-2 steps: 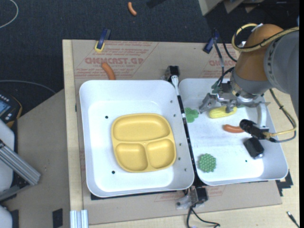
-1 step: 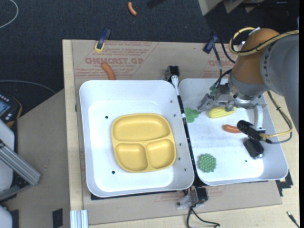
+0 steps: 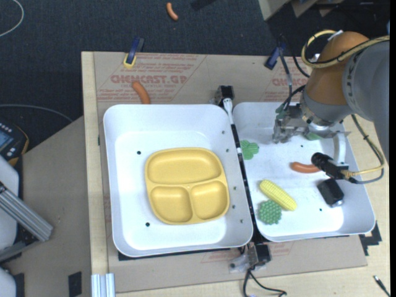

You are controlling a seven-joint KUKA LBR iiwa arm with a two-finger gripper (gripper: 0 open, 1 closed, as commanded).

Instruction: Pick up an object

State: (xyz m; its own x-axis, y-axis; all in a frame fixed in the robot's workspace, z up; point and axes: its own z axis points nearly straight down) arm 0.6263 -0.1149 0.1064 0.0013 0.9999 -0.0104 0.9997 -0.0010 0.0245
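The right white bin point(image 3: 356, 218) holds a yellow corn cob point(image 3: 277, 194), a round knobbly green piece point(image 3: 270, 211) just below it, a small green leafy piece point(image 3: 249, 148) at the left wall, and an orange sausage point(image 3: 303, 166). A black block point(image 3: 331, 192) lies near the right side. My gripper point(image 3: 284, 132) is low over the bin's far part, above bare floor, roughly between the leafy piece and the sausage. Nothing shows between its tips.
The left white bin point(image 3: 124, 166) holds a yellow divided plate point(image 3: 185, 184). Another orange sausage point(image 3: 142, 91) lies on the board behind that bin. Blue clamps point(image 3: 132, 51) sit at the board's far edge. The bins' shared wall point(image 3: 238, 159) runs close to the leafy piece.
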